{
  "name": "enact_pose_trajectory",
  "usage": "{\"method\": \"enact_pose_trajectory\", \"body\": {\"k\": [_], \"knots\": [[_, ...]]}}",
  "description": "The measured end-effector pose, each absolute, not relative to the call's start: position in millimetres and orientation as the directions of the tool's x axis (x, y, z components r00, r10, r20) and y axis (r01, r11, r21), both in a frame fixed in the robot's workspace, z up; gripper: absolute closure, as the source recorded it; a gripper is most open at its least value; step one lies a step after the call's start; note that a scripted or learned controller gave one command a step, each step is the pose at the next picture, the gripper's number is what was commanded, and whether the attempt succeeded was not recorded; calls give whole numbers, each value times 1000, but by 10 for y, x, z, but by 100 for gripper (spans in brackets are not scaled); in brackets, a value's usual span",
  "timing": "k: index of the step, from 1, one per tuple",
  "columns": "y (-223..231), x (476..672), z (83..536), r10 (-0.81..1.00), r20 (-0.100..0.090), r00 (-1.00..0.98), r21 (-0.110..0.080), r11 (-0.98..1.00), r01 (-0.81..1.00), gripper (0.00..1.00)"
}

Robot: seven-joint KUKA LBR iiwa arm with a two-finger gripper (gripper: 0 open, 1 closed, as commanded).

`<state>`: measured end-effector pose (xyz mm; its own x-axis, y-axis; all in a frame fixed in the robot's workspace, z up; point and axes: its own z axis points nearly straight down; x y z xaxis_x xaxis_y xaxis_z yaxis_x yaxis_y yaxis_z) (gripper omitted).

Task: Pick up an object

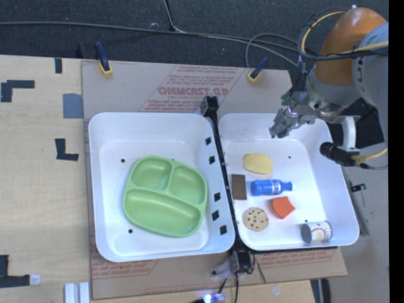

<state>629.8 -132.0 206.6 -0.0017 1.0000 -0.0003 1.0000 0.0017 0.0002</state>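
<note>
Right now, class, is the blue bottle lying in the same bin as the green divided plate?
No, the blue bottle lies in the right bin, while the green divided plate sits in the left bin.

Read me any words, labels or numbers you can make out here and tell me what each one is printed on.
"CHEMCAST GP", red print, seemingly repeated, on the brown board under the bins.
Fainter red print on that board below the left bin: too blurred to read.
Blue bottle: label too small to read.
Can: label too small to read.

Two white bins (101,169) on the surface. Left bin: one green divided plate (165,196). Right bin: one yellow lump (257,163), one brown block (238,187), one blue bottle (269,187), one cookie (255,219), one orange block (283,207), one can (315,232).
</note>
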Motion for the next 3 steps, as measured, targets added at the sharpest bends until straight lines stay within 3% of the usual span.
{"method": "enact_pose_trajectory", "body": {"k": [2, 3], "knots": [[-279, 6333, 1950, 1000, 1, -6, -2, 6, 1000, 100], [218, 6337, 2108, 1000, 2, -7, 0, 7, 1000, 100]]}}
